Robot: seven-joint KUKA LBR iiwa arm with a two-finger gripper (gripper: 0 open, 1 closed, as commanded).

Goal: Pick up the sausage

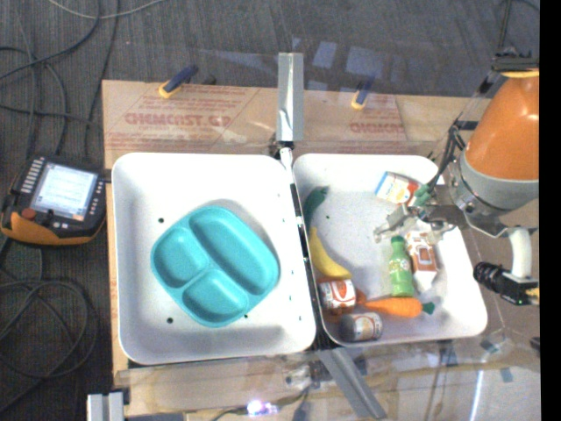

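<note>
Not picked up yet. Likely sausage, stubby brown-grey cylinder [360, 325], lying untouched at near edge of right shallow white plastic bin [358, 207]. Grey two-finger gripper [401, 224] over same bin's middle, well apart from it; released or clenched, cannot tell. Reach, grasp, lift all left.

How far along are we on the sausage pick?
Done: the gripper is over the right bin, near the green bottle. In hand: nothing visibly lifted. Left: grasp and raise the brownish cylinder at the bin's front, likely the sausage.
</note>
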